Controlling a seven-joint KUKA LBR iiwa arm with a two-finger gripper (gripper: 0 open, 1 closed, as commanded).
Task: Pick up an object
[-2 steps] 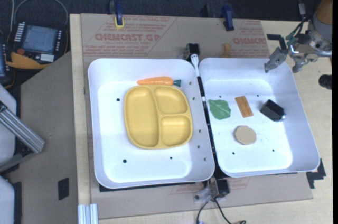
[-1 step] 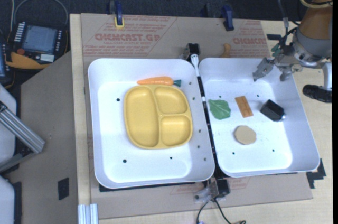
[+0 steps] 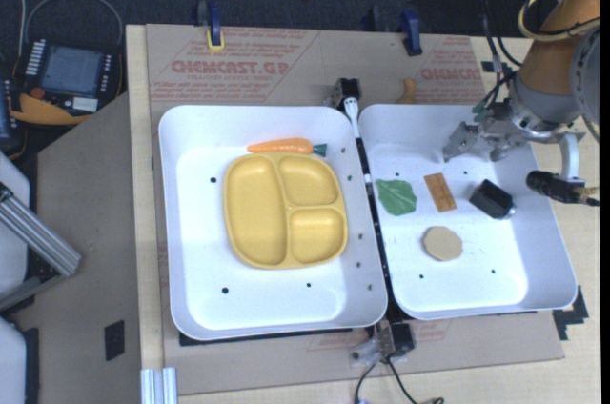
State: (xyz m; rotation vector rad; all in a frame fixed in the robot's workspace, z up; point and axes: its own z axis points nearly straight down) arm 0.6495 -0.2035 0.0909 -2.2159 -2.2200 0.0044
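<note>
The fingers [image 3: 474, 141] hung over the far part of the right bin [image 3: 543, 288], spread apart in a splayed stance with nothing between them. Whether their tips touched the bin floor could not be told. Behind them the grey wrist rose to the orange band of the arm [image 3: 562, 40], which entered from the right.

Four objects lay in the right bin, all apart from the fingers — a green leaf-shaped piece [image 3: 396, 196] near the bin's left wall, a small brown rectangular piece [image 3: 439, 191] just beside it, a black block [image 3: 493, 199] further right, and a round tan disc [image 3: 442, 244] nearer the front. The brown piece lay nearest the fingers, just in front of them.

The left bin [image 3: 191, 297] held a yellow divided tray [image 3: 284, 209] with three compartments, lying flat near the middle. An orange carrot [image 3: 282, 146] lay lengthwise just beyond the tray's far edge, its green end pointing right.

Both bins sat side by side on a brown board [image 3: 152, 107] on the tabletop — printed lettering ran along the board's far edge.
</note>
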